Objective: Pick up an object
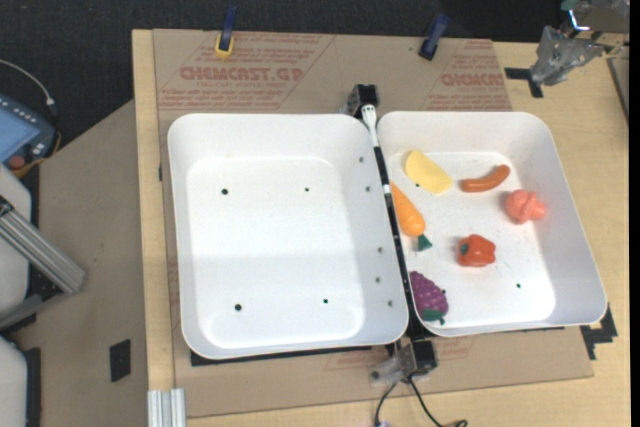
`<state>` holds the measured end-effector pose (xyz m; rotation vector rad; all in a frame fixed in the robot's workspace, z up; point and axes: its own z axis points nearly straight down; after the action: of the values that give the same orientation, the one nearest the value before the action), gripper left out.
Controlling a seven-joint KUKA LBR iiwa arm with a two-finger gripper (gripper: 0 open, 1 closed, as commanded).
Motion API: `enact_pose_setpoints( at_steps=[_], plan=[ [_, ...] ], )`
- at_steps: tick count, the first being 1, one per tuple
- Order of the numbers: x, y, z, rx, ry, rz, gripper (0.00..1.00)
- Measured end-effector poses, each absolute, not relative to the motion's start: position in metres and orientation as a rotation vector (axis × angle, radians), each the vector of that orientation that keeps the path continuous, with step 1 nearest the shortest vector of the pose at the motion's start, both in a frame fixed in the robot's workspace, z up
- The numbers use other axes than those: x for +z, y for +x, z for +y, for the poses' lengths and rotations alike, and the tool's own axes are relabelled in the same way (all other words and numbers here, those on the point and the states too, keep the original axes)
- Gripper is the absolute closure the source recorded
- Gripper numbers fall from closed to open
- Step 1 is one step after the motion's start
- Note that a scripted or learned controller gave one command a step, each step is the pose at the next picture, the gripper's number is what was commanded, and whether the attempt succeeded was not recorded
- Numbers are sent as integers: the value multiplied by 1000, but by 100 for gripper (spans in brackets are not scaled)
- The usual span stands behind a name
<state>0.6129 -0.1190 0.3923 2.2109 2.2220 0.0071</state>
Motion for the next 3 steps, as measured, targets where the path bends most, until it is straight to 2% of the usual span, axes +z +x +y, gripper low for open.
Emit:
enact_pose_setpoints(
  at_steps=[1, 3],
  plan=[
    [401, 660, -94, 6, 2213, 2222, 100],
    [431, 667, -133, 3, 2219, 2214, 100]
  ],
)
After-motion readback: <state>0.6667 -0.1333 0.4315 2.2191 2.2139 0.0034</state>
